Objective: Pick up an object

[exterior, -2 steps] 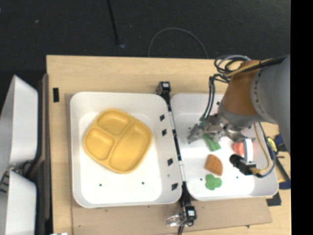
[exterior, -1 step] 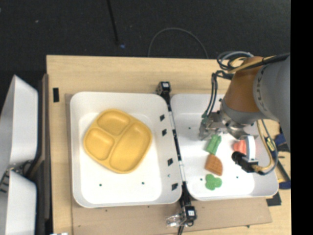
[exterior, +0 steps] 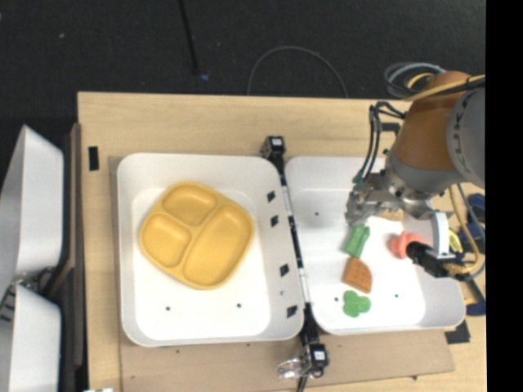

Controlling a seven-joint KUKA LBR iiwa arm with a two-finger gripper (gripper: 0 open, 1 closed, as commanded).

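The right bin [exterior: 327, 178] holds several small items. A green block [exterior: 357, 240] lies near its middle. Below that block are an orange-brown waffle-like piece [exterior: 358, 276] and a green clover-shaped piece [exterior: 355, 304]. A red-pink piece [exterior: 400, 245] lies further right. My gripper [exterior: 365, 208] hangs low over the bin, just above the green block's upper end, with the grey wrist and orange band behind it. The fingers are hidden against the wrist body.
The left bin [exterior: 135, 300] holds a yellow three-compartment plate [exterior: 196, 233]. A ridge with black clips [exterior: 288, 219] divides the two bins. Cables and a black-and-white fitting [exterior: 437, 247] sit at the right bin's right side.
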